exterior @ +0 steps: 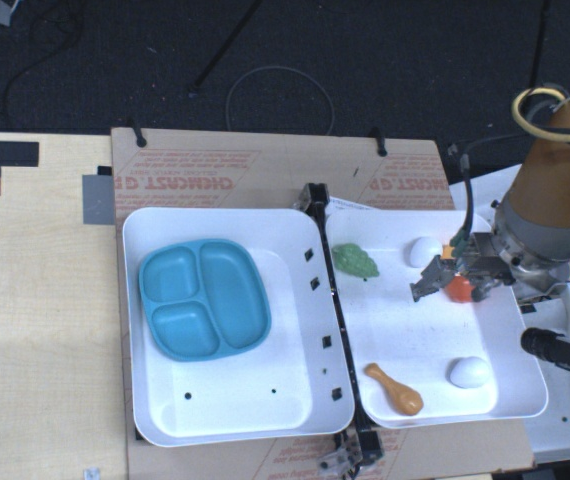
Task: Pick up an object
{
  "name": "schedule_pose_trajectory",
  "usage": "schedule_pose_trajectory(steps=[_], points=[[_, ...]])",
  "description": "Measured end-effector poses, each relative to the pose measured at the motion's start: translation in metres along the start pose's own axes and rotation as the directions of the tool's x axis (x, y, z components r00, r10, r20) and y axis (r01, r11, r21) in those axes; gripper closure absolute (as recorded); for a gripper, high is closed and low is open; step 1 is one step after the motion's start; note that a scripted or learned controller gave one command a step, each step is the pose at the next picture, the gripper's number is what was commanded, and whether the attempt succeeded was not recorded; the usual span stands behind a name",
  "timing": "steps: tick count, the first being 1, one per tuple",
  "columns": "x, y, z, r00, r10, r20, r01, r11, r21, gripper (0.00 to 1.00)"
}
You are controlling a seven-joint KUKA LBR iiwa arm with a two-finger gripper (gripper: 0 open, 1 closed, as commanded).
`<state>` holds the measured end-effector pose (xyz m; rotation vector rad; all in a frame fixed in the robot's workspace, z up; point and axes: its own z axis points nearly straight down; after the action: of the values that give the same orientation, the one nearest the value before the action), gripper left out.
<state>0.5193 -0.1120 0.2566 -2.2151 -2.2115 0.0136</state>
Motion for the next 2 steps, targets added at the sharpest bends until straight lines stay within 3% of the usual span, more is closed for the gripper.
schedule_pose_trajectory(steps=[1, 2], points=[[0.000, 0.002, -0.006, 1.000, -0.002, 0.001, 0.002, 1.000, -0.011, 0.00], [0.004, 0.003, 0.058, 1.000, -0.002, 0.000, 0.002, 1.000, -0.005, 0.00]])
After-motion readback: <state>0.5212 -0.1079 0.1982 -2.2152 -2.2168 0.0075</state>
